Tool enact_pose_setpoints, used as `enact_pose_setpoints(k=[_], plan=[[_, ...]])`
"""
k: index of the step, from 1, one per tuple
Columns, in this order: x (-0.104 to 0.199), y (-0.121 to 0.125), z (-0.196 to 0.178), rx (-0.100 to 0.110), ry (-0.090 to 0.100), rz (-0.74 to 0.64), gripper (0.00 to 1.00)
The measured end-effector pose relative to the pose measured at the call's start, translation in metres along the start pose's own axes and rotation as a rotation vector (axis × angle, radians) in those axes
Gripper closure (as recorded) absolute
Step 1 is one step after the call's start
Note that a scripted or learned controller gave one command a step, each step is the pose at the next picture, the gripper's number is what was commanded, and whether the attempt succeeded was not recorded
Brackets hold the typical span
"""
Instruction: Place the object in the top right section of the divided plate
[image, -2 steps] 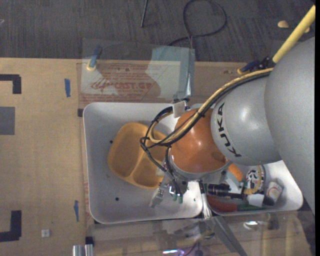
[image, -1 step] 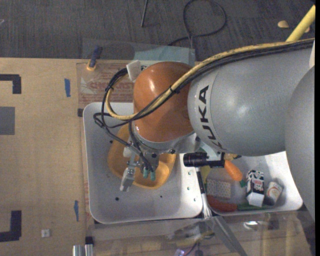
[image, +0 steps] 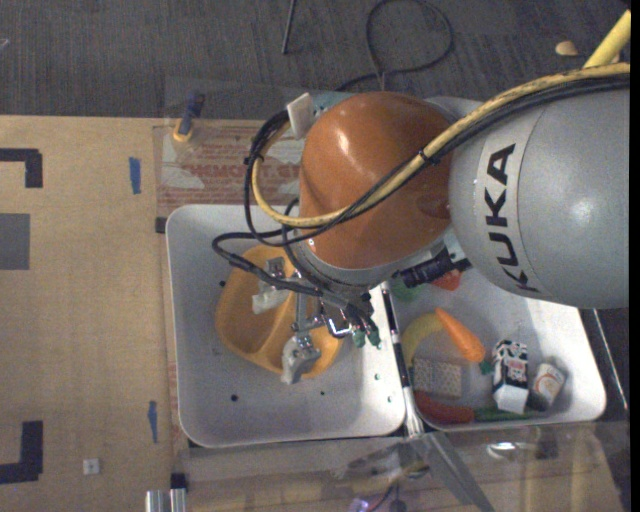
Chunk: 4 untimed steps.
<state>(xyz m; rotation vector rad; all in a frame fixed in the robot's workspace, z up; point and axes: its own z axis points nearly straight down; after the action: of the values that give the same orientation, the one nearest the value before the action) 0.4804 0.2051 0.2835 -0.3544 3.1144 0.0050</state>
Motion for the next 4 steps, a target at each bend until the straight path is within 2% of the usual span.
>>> enact_pose_setpoints(k=[1, 2, 3, 4], plan=[[-0.011, -0.010, 0.182, -0.001, -0.015, 0.059, 0.00], [-0.017, -0.005, 0.186, 0.009, -0.032, -0.184, 0.00], [-0.037, 0.004, 0.187, 0.014, -0.016, -0.773, 0.00], [-0.016, 0.005, 0.185, 0.019, -0.037, -0.953, 0.00]])
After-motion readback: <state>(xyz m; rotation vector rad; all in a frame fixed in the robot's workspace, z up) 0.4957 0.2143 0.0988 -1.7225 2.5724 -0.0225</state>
